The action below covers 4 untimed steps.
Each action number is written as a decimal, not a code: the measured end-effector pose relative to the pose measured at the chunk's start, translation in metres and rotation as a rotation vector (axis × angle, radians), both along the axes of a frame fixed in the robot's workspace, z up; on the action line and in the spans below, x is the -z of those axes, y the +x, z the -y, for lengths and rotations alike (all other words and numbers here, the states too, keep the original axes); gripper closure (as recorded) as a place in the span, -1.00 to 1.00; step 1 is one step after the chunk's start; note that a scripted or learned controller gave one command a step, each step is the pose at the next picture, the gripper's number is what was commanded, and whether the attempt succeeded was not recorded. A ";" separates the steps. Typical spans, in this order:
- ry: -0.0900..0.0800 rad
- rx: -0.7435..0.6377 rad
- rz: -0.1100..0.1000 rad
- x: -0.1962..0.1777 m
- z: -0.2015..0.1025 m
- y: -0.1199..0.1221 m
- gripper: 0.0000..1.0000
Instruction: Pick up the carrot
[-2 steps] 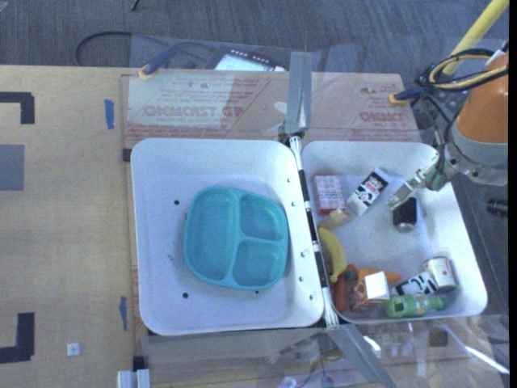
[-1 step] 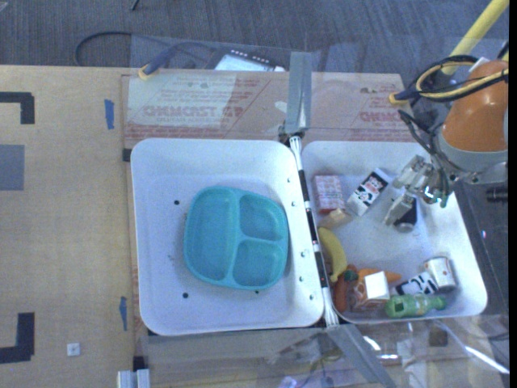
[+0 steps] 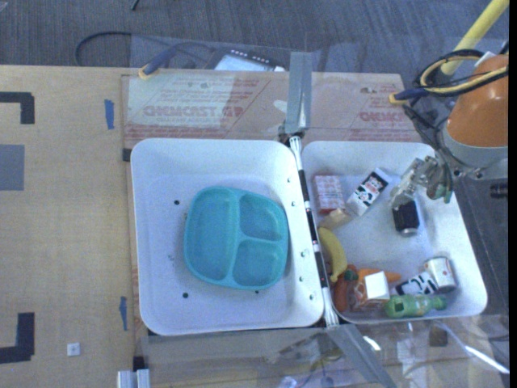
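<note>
Cannot tell the opening of the gripper (image 3: 426, 178), nor make out anything held in it; hanging over the 2 o'clock part of the right bin (image 3: 371, 241). From there, toward 7 o'clock for the carrot (image 3: 388, 277): well apart, near the bin's 6 o'clock wall, long axis roughly 3-to-9, partly under a white block (image 3: 376, 285). Little open room, likely a tight descent: red thing (image 3: 346, 291) at 9 o'clock, green thing (image 3: 416, 304) at 5 o'clock, black-and-white container (image 3: 433, 279) at 3 o'clock.

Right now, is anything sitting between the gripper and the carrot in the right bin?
Yes. A white block lies on the carrot's middle, so only its ends are exposed. A green toy lies close beside it and a red toy is at its left end. The gripper hovers over the bin's far side.
</note>
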State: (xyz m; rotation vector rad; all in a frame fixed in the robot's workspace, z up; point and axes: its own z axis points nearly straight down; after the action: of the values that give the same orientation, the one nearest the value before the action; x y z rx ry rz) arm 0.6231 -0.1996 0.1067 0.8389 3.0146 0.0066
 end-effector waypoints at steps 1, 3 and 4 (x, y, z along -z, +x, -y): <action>0.001 0.416 -0.006 -0.099 0.025 -0.028 1.00; 0.004 0.619 -0.010 -0.114 -0.030 -0.045 1.00; 0.004 0.763 -0.011 -0.071 0.025 -0.092 1.00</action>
State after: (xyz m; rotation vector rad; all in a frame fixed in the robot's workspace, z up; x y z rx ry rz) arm 0.5310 -0.2241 0.1779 1.9070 2.4942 0.0008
